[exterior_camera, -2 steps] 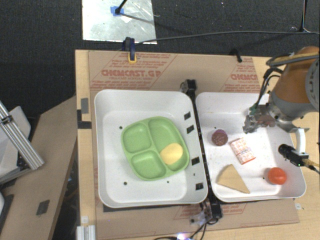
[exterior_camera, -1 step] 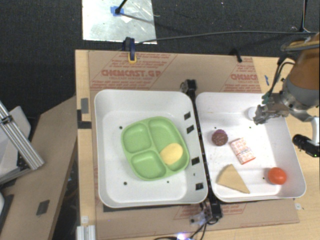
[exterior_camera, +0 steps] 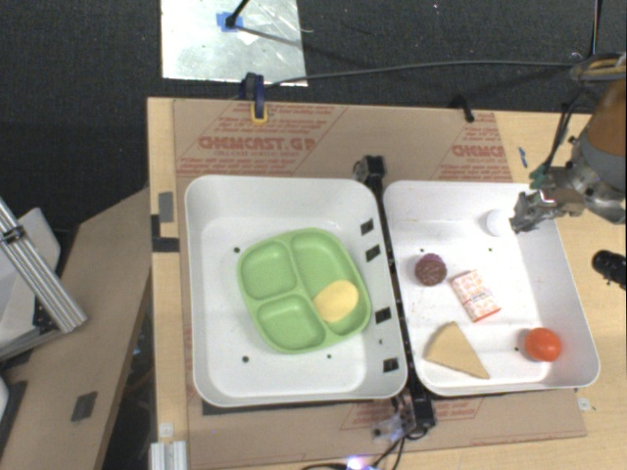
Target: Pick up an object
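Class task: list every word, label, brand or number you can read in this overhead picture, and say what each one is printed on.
"CHEMCAST GP": red print on the brown protective sheet covering the bench behind the left bin.
The same red print repeats behind the right bin, but is too blurred to read surely.
The small red-and-white packet bears print too small to read.

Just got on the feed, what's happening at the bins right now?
The arm reaches in from the right, and its gripper hangs over the far right part of the right bin, near a small white object. Nothing shows between its fingers. A dark red ball, a red-and-white packet, a tan wedge and an orange-red ball lie in that bin. The left bin holds a green divided tray with a yellow object.
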Controlling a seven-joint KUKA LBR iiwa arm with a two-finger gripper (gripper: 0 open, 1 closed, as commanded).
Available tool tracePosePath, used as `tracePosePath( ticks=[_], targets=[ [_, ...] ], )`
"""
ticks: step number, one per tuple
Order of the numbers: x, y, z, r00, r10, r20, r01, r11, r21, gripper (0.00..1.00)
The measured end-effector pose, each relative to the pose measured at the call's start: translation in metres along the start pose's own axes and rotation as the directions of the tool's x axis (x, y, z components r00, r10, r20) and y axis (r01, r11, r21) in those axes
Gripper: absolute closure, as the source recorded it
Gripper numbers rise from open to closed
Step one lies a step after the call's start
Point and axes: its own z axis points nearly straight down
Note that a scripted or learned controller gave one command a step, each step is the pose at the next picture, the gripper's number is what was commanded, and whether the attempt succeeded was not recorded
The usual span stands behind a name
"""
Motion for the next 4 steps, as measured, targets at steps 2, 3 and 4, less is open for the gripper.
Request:
tracePosePath(
  ticks=[2,3,4],
  targets=[
    [0.044,-0.006,-0.036,1.0,-0.003,-0.001,0.003,1.0,0.003,1.0],
    [0.101,-0.01,-0.033,1.0,-0.004,-0.002,0.004,1.0,0.003,1.0],
    [0.142,-0.01,-0.018,1.0,-0.002,-0.001,0.002,1.0,0.002,1.0]
  ],
)
